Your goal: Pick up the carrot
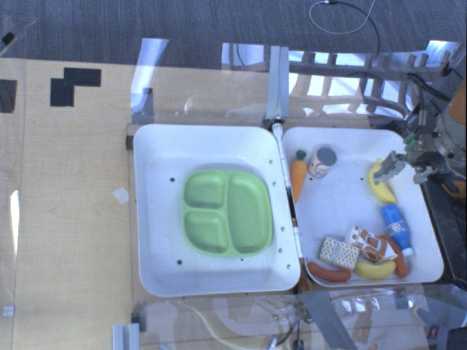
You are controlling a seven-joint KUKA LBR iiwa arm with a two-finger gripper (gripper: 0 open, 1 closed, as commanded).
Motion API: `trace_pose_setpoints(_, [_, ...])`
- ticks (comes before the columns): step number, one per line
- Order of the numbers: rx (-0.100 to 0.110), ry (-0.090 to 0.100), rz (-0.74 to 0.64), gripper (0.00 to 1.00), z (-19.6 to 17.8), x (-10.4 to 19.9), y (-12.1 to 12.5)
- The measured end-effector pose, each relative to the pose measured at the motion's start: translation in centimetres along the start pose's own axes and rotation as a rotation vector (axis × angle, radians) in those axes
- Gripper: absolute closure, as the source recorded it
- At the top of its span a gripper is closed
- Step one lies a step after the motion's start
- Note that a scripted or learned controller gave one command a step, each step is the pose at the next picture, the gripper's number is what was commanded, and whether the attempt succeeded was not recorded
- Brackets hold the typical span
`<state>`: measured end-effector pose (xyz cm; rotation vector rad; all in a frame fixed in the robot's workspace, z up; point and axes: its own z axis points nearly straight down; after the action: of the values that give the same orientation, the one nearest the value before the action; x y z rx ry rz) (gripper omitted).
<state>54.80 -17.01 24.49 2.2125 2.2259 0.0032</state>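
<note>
The carrot (pixel 298 179) is orange with a green top. It lies lengthwise against the left wall of the right bin (pixel 343 203), near the bin's far end. My gripper (pixel 407 168) hangs at the right bin's far right side, well to the right of the carrot, over a yellow banana (pixel 381 183). Its fingers stand apart with nothing between them.
A small can (pixel 321 161) stands just right of the carrot's top. A blue bottle (pixel 395 227), snack packets (pixel 340 252), a sausage (pixel 328 272) and another banana (pixel 373 270) crowd the right bin's near end. The left bin (pixel 157 195) holds a green divided plate (pixel 226 211).
</note>
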Motion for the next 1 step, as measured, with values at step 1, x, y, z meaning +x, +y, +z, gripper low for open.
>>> trace_pose_setpoints(1, [0.002, 0.001, -0.025, 0.0, 8.92, 6.41, 5.85])
